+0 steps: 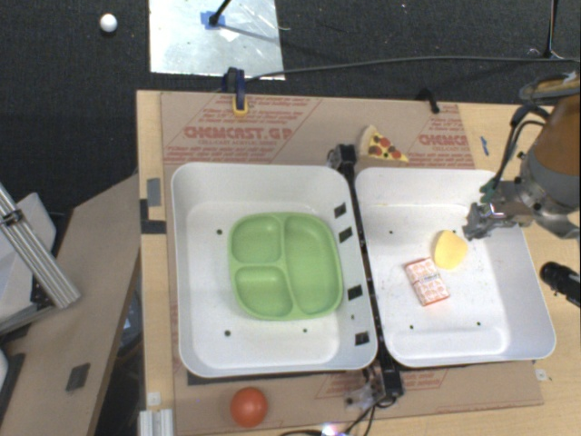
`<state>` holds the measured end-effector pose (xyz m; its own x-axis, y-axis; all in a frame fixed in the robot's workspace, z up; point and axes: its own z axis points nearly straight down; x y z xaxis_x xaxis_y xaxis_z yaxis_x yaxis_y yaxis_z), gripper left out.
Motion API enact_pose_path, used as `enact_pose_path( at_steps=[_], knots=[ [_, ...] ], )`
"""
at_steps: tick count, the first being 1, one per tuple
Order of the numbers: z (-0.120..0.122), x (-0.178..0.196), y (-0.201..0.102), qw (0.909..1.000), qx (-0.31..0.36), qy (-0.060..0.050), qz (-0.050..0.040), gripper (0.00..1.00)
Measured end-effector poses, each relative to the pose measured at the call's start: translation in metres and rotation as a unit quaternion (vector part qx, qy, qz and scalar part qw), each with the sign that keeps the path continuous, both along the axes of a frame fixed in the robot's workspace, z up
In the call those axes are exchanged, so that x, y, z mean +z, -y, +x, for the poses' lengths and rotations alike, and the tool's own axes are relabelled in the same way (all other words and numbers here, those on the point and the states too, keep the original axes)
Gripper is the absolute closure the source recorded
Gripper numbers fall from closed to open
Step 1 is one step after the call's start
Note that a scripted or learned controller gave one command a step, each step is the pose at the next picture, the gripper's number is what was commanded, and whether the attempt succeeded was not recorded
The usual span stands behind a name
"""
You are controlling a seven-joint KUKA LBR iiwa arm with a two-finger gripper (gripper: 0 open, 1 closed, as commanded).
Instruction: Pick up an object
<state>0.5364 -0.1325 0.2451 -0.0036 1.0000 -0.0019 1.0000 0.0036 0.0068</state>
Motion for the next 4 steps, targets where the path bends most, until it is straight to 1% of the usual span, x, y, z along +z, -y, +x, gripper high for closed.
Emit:
enact_pose_path(
  at_steps=[1, 2, 3, 4],
  knots=[
    [0.001, 0.051, 0.000, 1.0000, 0.001, -0.001, 0.0003, 1.00],
    [-0.014, 0.033, -0.046, 1.0000, 0.002, -0.003, 0.0015, 1.00],
    [-0.009, 0.015, -0.095, 1.0000, 0.002, -0.003, 0.0014, 1.00],
    [-0.013, -0.005, -0.151, 1.0000, 0.003, -0.003, 0.0018, 1.00]
  ],
)
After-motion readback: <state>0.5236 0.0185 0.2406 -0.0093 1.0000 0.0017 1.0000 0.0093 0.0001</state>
